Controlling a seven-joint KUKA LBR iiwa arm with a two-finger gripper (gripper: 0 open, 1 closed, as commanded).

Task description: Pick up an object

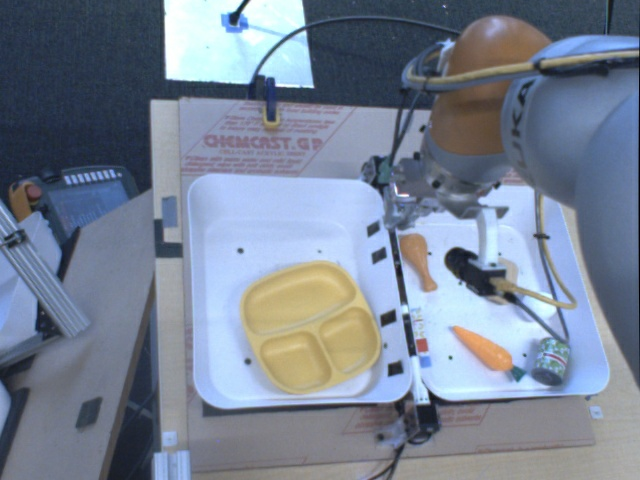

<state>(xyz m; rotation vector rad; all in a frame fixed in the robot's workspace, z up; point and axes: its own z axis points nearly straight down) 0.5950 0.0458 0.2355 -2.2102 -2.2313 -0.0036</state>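
The claw [412, 208] hangs at the upper left of the right white bin [590, 368]; whether it is wide or narrow I cannot tell. The tan plastic drumstick [418, 258] lies just below it in frame, long axis running down-right, nearest candidate.

grey arm reaching in from right, orange band above wrist, hand [420, 211] lowered

one fixed camera sits above the bench [300, 133], looking down at a slant from a middling distance. both white bins, the left bin [215, 298] and the right bin [575, 368], lie in frame. the arm [560, 88] enters from the right, looming close to the lens.
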